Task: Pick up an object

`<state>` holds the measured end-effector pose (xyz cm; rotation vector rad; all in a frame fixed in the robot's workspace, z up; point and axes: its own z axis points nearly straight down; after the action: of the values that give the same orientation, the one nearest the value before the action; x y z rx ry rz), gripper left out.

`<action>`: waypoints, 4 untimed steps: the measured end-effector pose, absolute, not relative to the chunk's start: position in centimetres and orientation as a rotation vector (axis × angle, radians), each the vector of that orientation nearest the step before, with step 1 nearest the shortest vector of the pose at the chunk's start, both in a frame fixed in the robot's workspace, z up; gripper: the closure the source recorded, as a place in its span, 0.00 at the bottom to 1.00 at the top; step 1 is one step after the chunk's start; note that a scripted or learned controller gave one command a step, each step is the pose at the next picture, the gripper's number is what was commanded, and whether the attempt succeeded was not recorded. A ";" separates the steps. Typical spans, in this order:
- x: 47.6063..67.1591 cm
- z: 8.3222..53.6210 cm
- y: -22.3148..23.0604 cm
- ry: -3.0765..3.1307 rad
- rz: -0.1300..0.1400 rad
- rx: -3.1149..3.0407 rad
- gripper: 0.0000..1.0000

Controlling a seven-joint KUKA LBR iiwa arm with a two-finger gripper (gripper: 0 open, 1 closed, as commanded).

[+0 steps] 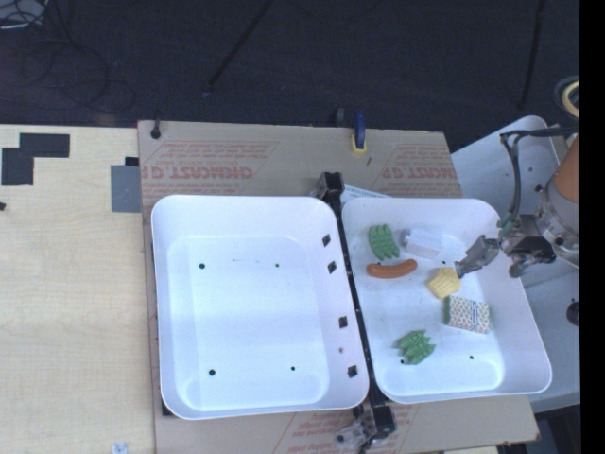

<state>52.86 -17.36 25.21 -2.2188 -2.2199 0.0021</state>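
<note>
The right bin holds a green toy, a patterned packet, a yellow piece, a sausage, a green vegetable and a clear bottle. The gripper hangs just above the yellow piece; I cannot tell its grip. The cardboard's red print is unreadable.

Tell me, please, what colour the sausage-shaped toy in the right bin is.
Orange-brown: the toy sausage shows best in the camera view.

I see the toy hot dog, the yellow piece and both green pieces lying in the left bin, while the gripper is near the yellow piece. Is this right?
Not quite: the camera view shows them in the right bin, not the left. The toy hot dog, the yellow piece and both green pieces lie there, and the gripper is near the yellow piece.
</note>
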 end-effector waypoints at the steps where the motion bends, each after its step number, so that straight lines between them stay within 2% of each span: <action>1: 47.6 42.3 -21.6 -2.229 -0.007 -2.235 0.00; 2: 47.6 42.4 -21.5 -2.221 0.003 -2.220 1.00; 3: 47.6 37.4 -15.2 -2.222 0.003 -2.211 1.00; 4: 50.4 35.4 -6.9 -2.227 0.002 -2.208 1.00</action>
<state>50.40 -6.94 35.38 -2.2078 -2.2265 0.0022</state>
